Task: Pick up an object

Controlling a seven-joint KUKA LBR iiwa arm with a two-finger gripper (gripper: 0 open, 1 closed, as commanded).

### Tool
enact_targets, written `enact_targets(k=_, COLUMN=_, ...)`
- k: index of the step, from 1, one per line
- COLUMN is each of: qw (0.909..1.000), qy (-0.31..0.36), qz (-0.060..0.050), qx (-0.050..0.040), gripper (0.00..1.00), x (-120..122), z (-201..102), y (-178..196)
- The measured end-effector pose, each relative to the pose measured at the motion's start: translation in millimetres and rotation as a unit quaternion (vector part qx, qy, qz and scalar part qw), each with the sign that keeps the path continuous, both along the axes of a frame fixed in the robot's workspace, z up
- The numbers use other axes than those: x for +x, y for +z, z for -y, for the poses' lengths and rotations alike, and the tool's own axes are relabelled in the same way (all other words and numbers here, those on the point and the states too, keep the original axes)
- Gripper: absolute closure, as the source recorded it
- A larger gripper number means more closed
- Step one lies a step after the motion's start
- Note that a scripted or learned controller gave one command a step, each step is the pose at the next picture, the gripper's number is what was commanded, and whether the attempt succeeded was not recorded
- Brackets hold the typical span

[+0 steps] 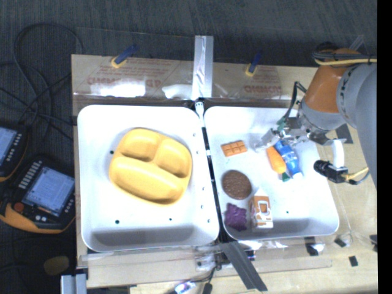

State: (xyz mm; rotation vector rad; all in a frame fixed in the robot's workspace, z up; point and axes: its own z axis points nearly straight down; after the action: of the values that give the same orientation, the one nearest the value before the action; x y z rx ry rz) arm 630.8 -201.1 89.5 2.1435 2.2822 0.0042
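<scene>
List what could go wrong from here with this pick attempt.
1. The gripper sits over an orange item and a blue item lying side by side and touching; it may catch both, or push one aside.
2. These two lie near the right bin's far wall, so the arm may have little room to adjust.
3. The brown disc, carton and purple item sit close together; a dropped item could land among them.

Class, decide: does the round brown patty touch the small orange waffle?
Apart. The camera view shows bare white bin floor between the round brown patty and the small orange waffle.
</scene>
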Motion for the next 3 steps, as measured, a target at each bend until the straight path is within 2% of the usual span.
enact_targets(k=1, qw=1.0000, qy=0.001, qz=0.002, qx=0.0008, gripper=1.00, x=1.3, z=-1.0, y=10.2)
enact_targets(k=2, qw=0.9984, qy=0.057, qz=-0.005, qx=0.0027, gripper=1.00, x=-14.0, z=-62.7, y=96.2)
enact_targets(k=3, qw=0.9955, qy=0.094, qz=-0.005, qx=0.0023, gripper=1.00, x=-35.5, z=-42.6, y=20.5)
